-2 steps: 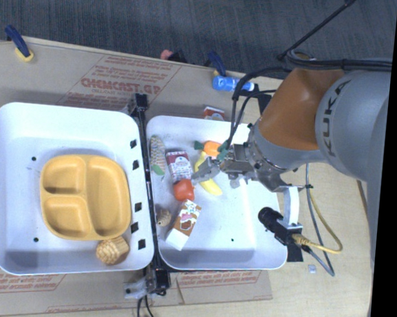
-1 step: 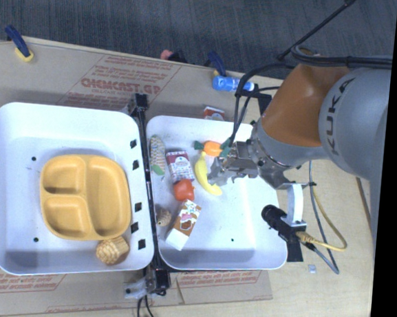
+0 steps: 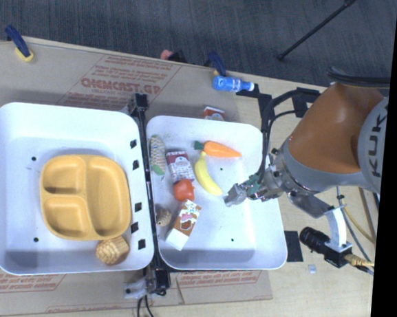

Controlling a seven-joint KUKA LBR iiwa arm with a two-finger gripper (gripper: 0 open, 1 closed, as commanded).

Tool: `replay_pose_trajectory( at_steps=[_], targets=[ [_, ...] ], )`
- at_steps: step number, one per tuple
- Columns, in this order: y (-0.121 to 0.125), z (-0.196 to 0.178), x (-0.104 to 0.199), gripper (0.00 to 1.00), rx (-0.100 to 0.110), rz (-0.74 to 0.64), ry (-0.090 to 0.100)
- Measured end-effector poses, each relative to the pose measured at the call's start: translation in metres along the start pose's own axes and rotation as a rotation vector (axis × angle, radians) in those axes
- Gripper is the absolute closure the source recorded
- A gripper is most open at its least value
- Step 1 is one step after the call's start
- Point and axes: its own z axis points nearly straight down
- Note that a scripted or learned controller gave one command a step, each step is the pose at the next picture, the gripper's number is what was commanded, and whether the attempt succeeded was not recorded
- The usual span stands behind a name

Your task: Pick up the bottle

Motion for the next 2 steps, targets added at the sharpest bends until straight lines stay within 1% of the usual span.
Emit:
replay_pose_trajectory(
  at_steps=[1,2],
  targets=[
    [0.011,0.034,0.035,1.00,-0.001,-0.155,-0.001],
    [0.028,0.071,0.093,1.00,0.001,-0.465,0.000]
  ],
)
